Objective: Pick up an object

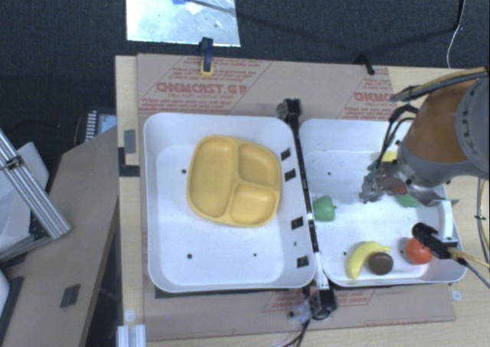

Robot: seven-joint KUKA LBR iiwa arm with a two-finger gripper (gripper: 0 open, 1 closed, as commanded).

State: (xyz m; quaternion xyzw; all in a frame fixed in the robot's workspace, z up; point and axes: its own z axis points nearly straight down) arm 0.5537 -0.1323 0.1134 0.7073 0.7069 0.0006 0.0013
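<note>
- Two shallow white bins sit side by side on a sheet of printed cardboard (222, 86): the left bin (170, 261) and the right bin (337, 155), their inner walls touching along the middle.
- One yellow divided plate (233, 181), with three compartments, lies flat in the left bin, a little above its centre.
- Every loose item lies in the right bin.
- A small green piece of toy fruit (324, 208) rests at that bin's left wall, about halfway down.
- A yellow banana (358, 258) lies near the front edge, with a round brown item (380, 263) touching its right side.
- A red-orange round fruit (417, 250) sits further right, near the front right corner.
- The grey arm (440, 135) reaches in from the right, and its gripper (373, 187) is low over the middle of the right bin, apart from the green piece and well above the banana.
- A bit of green (407, 201) shows just right of the gripper, half hidden by the wrist; a bit of yellow (389, 157) shows just above it. Neither can be named.
- How far the claw is open cannot be told, and nothing can be seen gripped in it.
</note>
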